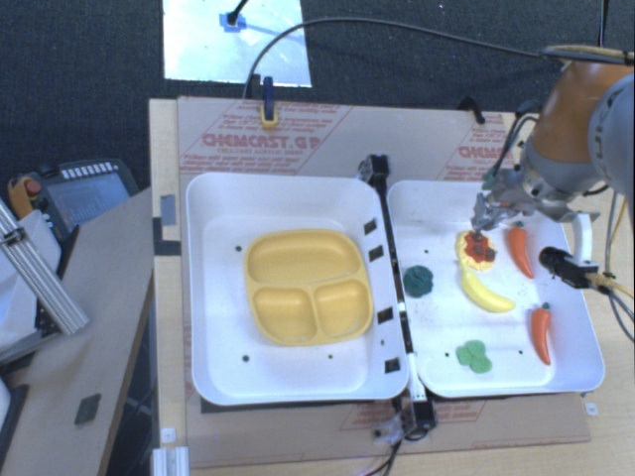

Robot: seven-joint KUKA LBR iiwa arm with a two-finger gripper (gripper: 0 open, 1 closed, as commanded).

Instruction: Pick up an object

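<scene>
**A:** Toy food is all in the right bin, right half of the frame. 6 pieces: yellow-and-red piece, banana, upper carrot, lower carrot, dark green piece, light green piece.

**B:** Gripper?

**A:** Gripper sits at upper right of the frame, tip just above the yellow-and-red piece. Can't tell if the fingers are spread or pressed together; the wrist blocks them. Nothing visibly pinched.

**B:** Why that target?

**A:** My guess: it's closest to where the arm comes in, so it needs the shortest reach. The downside is crowding. The banana touches or nearly touches it below, and the upper carrot lies just beside it to the right.

**B:** Risk?

**A:** A finger could land on the banana or nudge the carrot. The 2 green pieces and the lower carrot stand well apart from the rest, so they'd be cleaner picks.

**B:** Walls?

**A:** The target is away from the bin's rim, with open floor to its left toward the divider. The lower carrot is near the right wall, so there's less room there.

**B:** Left bin?

**A:** Left bin holds 1 yellow tray with 3 compartments, centre frame. Plenty of bare floor around it.
</scene>
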